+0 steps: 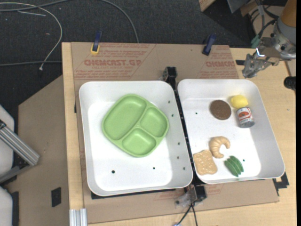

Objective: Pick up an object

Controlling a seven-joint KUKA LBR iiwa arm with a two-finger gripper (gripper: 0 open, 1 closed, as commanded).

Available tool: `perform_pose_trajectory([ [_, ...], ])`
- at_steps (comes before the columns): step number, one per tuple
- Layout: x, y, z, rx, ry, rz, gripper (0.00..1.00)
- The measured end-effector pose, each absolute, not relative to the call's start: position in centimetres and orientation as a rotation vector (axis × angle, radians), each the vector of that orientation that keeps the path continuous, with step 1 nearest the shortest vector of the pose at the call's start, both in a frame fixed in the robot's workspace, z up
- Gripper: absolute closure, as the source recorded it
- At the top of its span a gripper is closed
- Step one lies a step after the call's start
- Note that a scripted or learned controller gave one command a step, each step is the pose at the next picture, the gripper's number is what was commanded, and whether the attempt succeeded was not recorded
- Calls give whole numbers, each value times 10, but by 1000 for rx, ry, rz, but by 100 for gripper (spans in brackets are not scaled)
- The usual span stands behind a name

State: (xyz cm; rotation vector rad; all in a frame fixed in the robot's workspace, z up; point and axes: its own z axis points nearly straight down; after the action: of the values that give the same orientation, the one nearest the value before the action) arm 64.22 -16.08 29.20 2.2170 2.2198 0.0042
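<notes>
Over on the right side of the bench (pixel 47 140), the right bin (pixel 268 140) has all the pickable stuff: a brown round cookie (pixel 220 109), a yellow lemon (pixel 239 101) sitting just beside a small can (pixel 245 117), then a croissant (pixel 219 145), a cracker (pixel 205 162) and a green pepper-looking thing (pixel 234 165) down near the front wall. The left bin (pixel 94 173) just carries a green divided plate (pixel 135 125).

The tool (pixel 254 66) hangs up past the back right corner of the right bin, outside it and well apart from every item. Honestly can't tell how its grip is set from this angle, it's too small and cluttered, but nothing visible is in it.

So progress-wise I'd say nothing's picked up yet: the whole reach, descent and grasp is left.

Room-wise, the cookie sits out in the open, easy approach. Lemon and can crowd each other near the right wall, and the cracker and pepper hug the front edge, so those look trickier.
</notes>
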Motion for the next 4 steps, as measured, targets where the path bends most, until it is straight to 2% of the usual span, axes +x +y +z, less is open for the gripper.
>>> perform_pose_trajectory([
  [1, 616, -107, 289, 2220, 2228, -2, 100],
  [3, 579, -7, 284, 2220, 2227, -2, 100],
  [4, 550, 42, 264, 2222, 2225, -3, 100],
])
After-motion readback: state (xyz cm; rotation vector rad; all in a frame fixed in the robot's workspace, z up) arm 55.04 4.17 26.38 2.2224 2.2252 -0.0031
